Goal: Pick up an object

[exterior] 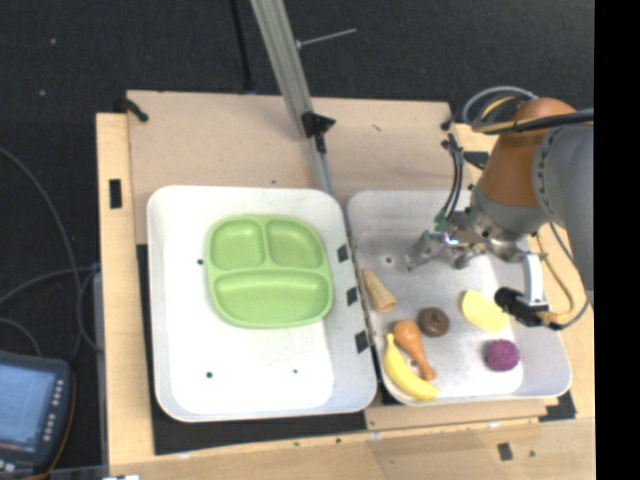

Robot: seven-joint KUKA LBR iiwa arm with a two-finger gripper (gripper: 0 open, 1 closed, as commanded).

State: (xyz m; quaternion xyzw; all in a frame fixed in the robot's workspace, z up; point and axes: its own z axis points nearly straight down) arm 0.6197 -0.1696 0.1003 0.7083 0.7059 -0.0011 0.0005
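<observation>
While the hand [432, 248] hovers low over the right bin [400, 213], nothing lies between its fingers, and their spread is too blurred to judge. Its targets sit nearer the camera than the hand: banana [408, 375], lemon [484, 311], drumstick [413, 347], cone [378, 289], plum [502, 355], doughnut [433, 320]. Choosing the isolated lemon or plum looks safest. Wrist cables partly cover the lemon.

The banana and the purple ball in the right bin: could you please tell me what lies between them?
In the camera view, the banana and purple ball have bare white bin floor between them.
</observation>
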